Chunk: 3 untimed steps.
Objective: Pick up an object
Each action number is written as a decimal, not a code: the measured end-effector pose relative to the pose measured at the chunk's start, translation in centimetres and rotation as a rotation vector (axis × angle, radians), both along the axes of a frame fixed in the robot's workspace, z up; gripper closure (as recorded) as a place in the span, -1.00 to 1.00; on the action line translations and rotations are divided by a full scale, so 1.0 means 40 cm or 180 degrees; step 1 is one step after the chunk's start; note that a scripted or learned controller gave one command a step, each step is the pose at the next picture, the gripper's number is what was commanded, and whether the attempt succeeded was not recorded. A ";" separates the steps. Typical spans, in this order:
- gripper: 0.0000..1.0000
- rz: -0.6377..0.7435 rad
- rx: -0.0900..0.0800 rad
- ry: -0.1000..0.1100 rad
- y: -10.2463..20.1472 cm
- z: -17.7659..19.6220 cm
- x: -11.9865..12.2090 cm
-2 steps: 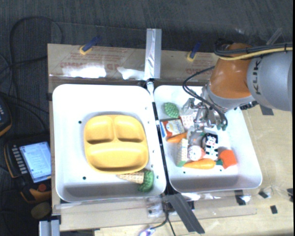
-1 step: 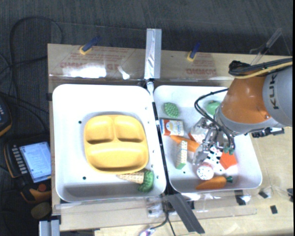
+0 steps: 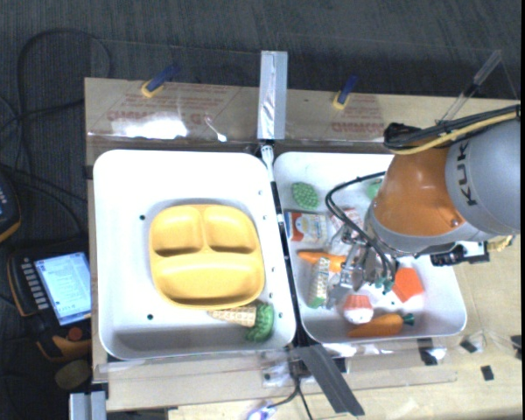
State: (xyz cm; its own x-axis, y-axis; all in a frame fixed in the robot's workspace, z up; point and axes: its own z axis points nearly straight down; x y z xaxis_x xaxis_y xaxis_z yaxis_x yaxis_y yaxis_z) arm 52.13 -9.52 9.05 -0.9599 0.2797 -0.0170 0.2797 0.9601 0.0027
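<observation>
Toy food clutter sits in my right bin, gripper low among it near the orange carrot. Grip state: I cannot tell. Yellow tray fills the left bin.

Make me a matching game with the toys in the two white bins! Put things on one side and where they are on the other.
Things:
1. yellow tray
2. carrot
3. green spotted toy
4. broccoli

Places:
A. near front edge of the right bin
B. near back of the right bin
C. middle of the left bin
D. front right corner of the left bin

Pairs: 1-C, 2-A, 3-B, 4-D
</observation>
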 end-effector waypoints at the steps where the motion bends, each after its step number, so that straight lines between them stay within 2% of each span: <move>1: -1.00 0.0398 -0.0012 0.0004 -0.131 0.001 -0.080; 2: -1.00 0.0587 -0.0013 0.0006 -0.085 -0.001 0.199; 3: -1.00 0.0887 0.0019 0.0037 -0.257 -0.003 0.027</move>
